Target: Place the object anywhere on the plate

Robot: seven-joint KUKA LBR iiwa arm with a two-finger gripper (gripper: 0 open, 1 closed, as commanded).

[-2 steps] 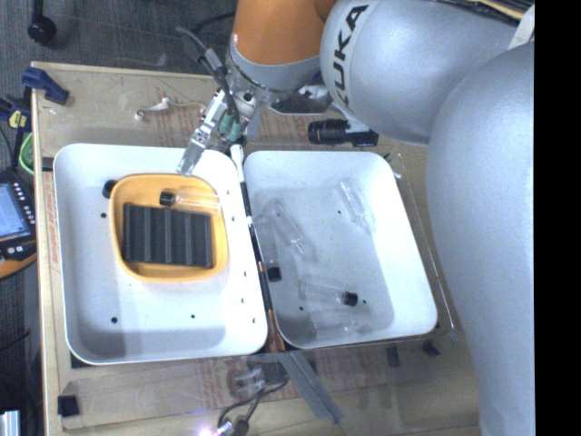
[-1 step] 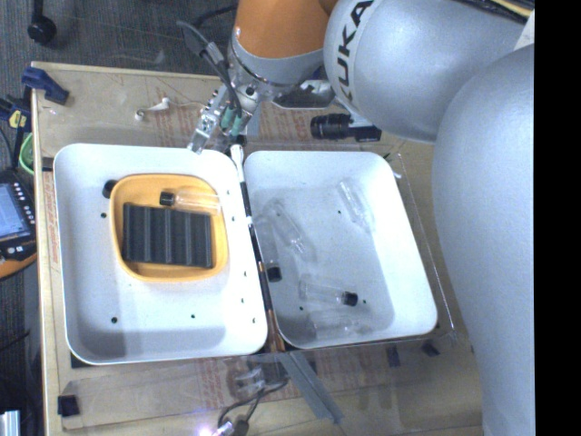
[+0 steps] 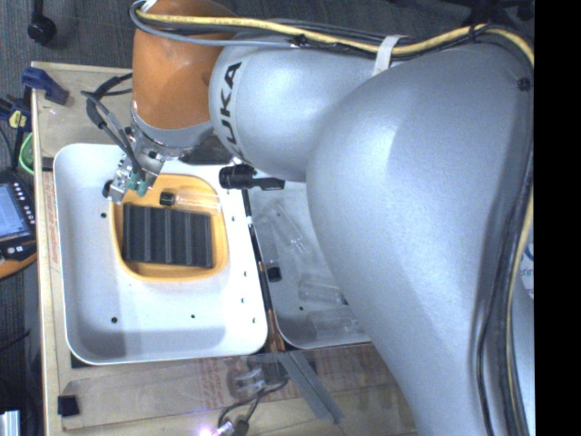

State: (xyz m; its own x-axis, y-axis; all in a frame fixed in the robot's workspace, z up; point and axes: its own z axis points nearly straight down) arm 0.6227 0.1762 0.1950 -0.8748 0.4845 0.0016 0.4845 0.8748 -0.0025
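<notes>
- Plate (image 3: 171,243): orange-yellow, squarish w/ rounded corners, lay flat in the left white bin (image 3: 91,289), toward its upper half.
- Dark ribbed insert (image 3: 169,236) sat inside the plate, approx 4 parallel black ridges running up-down, covering most of the plate's floor.
- Small black object (image 3: 167,199) lay on the plate's upper rim area, just above the ribbed insert; too small to tell what it was.
- Gripper (image 3: 134,178) was above the plate's upper-left corner, near the black object but apart from it; nothing visible between its tips. Couldn't tell whether the pincer was spread or pressed together, as the wrist hid most of it.
- Orange band (image 3: 177,62) of the arm sat directly above the gripper; the big grey arm body (image 3: 408,198) came in from the right, covering most of the right white bin (image 3: 313,330).
- Right bin: only its lower-left part was in sight, w/ some clear, hard-to-read stuff (image 3: 318,289) on its floor.
- Black rod-like part (image 3: 250,180) stuck out from the arm over the divide between the 2 bins.
- Yellow & grey cables (image 3: 300,34) ran along the arm's top.
- Wooden bench (image 3: 163,389) showed below the bins.
</notes>
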